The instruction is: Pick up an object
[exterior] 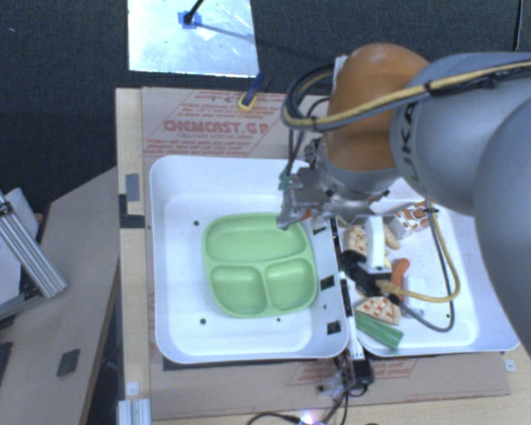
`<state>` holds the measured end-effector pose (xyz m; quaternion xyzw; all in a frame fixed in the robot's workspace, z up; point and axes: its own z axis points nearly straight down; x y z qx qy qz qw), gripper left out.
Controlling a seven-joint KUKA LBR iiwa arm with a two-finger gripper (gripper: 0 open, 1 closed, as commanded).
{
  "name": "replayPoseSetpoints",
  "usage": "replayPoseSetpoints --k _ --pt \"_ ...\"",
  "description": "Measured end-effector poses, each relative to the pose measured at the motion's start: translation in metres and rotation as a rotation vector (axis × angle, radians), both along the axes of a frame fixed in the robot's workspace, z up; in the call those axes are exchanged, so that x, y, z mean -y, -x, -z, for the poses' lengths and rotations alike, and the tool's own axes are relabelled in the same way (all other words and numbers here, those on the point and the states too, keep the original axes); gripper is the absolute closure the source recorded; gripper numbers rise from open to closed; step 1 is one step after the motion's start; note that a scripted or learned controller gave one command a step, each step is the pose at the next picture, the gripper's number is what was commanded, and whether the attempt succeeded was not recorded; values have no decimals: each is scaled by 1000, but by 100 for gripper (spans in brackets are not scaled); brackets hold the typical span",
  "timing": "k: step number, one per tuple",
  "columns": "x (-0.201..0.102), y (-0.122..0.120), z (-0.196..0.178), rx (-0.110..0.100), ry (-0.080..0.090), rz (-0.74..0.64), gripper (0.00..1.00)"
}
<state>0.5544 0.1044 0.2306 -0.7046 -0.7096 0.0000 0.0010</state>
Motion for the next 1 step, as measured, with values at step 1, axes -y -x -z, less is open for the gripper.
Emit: replayPoseSetpoints --k 1 --pt "1 -9 13 0 2 6 100"
